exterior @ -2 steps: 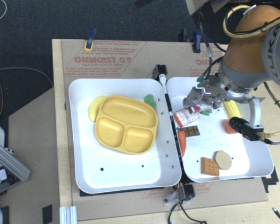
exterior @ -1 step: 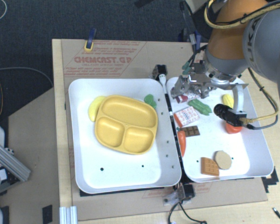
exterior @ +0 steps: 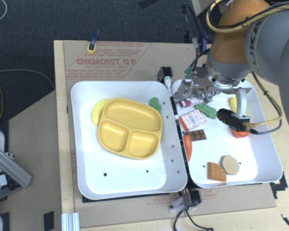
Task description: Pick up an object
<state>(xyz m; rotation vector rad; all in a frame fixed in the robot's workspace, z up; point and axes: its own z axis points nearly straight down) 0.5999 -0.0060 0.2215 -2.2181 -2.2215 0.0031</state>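
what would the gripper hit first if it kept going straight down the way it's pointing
Probably the small pile at the top left of the right bin: the red and white packet and the green pod lie just below the gripper. Depth is hard to judge from above.

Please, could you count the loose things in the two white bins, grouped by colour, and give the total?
Yellow: 3, the divided tray, a piece under its left edge, a piece by the right bin's far wall
Green: 2
Orange or red: 2
Brown or tan: 3
Total: 10

fixed overhead slant over both bins [exterior: 82, 129]
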